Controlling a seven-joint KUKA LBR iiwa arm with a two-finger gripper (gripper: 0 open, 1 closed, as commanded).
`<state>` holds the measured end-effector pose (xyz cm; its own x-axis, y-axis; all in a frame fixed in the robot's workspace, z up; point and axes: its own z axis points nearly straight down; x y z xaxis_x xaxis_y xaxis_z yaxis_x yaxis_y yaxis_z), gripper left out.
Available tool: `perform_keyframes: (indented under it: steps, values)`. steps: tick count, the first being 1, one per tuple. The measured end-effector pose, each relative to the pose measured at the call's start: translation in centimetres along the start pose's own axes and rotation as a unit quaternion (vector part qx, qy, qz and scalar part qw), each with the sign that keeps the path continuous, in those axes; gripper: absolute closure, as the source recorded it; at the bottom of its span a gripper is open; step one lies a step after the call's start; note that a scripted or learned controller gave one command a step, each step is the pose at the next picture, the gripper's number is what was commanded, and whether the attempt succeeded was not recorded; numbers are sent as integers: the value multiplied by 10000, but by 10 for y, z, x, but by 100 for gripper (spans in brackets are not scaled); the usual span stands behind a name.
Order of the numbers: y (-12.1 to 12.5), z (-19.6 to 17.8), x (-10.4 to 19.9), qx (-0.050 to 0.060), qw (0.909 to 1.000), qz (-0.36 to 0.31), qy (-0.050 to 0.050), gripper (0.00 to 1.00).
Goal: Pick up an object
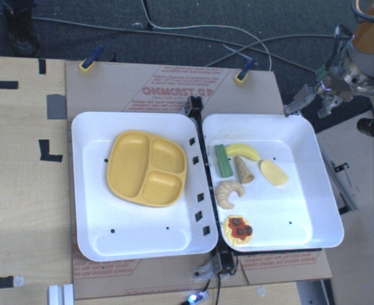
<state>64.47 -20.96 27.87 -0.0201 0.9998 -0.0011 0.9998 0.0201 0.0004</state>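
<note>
Right bin (301,170): banana (243,151), green stick (223,160), cone (243,169), yellow chip (273,173), croissant (228,194) centrally, pizza slice (238,229) at 7 o'clock. Left bin (91,189): yellow divided plate (146,168). Gripper (318,98) above right bin's 1 o'clock corner, grip state indiscernible.

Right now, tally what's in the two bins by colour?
Yellow: 3, the divided plate, banana, oval slice
Green: 1, the stick
Tan: 2, the croissant, cone
Red: 1, the pizza slice
Total: 7

Two white bins (88,189) sit side by side on cardboard (174,84), held by two blue-and-yellow clamps (91,58).
</note>
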Motion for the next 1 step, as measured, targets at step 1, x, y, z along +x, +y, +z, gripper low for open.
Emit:
perform_keyframes:
  steps: [1]
  values:
    - [0, 2, 0, 0, 10000, 1, -1, 0]
